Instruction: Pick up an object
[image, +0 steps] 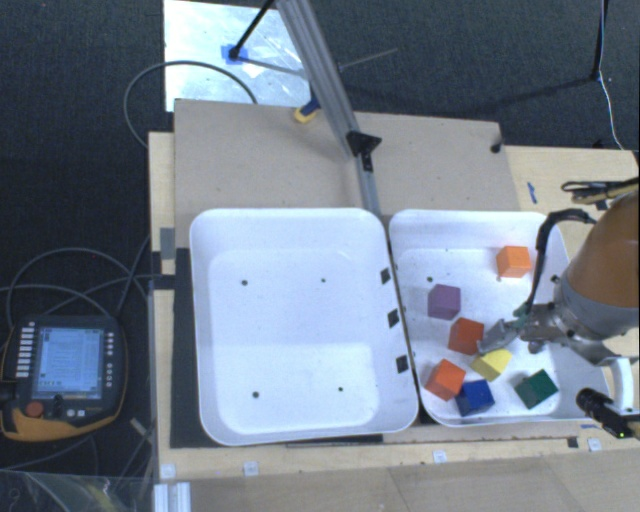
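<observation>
the end effector (497, 342) hovers low in the right bin (420, 235), tips touching the yellow block (491, 363); its opening cannot be told. to grasp well, it should centre over that block, clear of the red block (465, 335) just beside. the left bin (290, 225) sits on the desk (260, 150), dark carpet (70, 120) around.
</observation>
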